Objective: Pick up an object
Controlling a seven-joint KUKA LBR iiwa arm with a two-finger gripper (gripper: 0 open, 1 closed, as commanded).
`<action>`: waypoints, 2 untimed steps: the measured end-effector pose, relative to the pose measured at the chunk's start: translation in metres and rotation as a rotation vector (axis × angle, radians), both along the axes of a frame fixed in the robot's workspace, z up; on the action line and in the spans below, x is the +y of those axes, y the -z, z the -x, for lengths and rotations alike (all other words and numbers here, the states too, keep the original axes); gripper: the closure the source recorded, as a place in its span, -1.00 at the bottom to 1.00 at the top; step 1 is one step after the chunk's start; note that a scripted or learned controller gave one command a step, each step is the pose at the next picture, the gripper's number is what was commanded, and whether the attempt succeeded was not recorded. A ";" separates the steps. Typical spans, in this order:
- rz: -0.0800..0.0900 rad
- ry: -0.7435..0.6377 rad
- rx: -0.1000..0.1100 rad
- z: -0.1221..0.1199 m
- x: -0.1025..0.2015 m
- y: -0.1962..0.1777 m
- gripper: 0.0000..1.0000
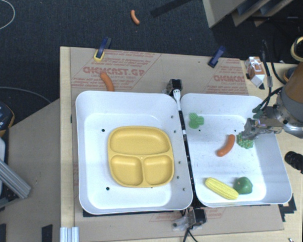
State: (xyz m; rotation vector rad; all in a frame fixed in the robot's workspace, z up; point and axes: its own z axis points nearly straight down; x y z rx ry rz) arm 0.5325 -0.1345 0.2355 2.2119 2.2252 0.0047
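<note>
A dark carpeted floor [55, 18] is seen around a light wooden tabletop [40, 153]. A printed cardboard sheet [144, 67] is laid over the tabletop and fastened at its far edge by two clamps [101, 49]. A small orange item [135, 16] is noted on the floor. A pale cabinet corner [236, 9] is visible at top right. Lighting is even.

The table [144, 67], topped with printed cardboard, carries two white bins: the right bin [275, 163] lies under the tool [252, 131], the left bin [90, 140] beyond it. An orange sausage [107, 81] lies on the cardboard, far across from the tool.
</note>
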 end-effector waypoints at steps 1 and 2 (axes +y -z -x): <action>0.000 0.001 0.001 -0.037 0.044 0.007 1.00; -0.001 0.001 0.000 -0.071 0.087 0.005 1.00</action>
